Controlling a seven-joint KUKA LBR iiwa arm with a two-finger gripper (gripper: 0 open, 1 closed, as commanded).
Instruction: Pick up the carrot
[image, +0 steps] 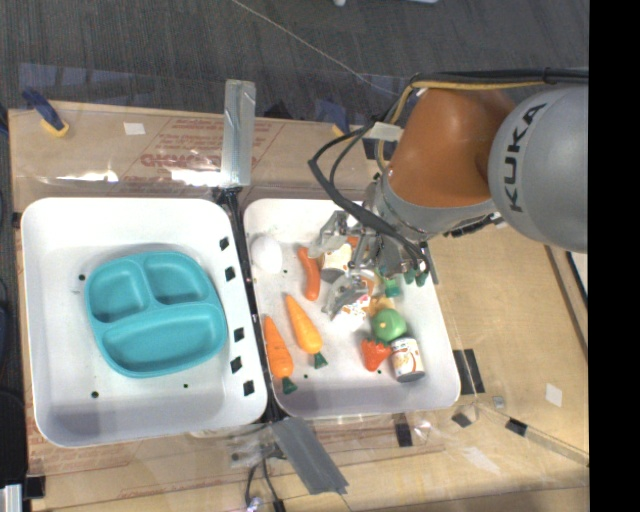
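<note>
Arm (470, 160) overhead; fingers (350, 270) state unclear; carrot (303, 322) lies diagonal, green end lower-right.

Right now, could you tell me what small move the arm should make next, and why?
Probably shift the gripper toward the left bin and lower it onto the middle carrot, since it hovers above the right bin beside the upper carrot, among crowded toys.

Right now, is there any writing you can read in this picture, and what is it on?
"KUKA", running sideways on the grey arm.
Red print on the cardboard behind the bins: too blurred to read.
Label on the small can in the right bin: too small to read.
</note>
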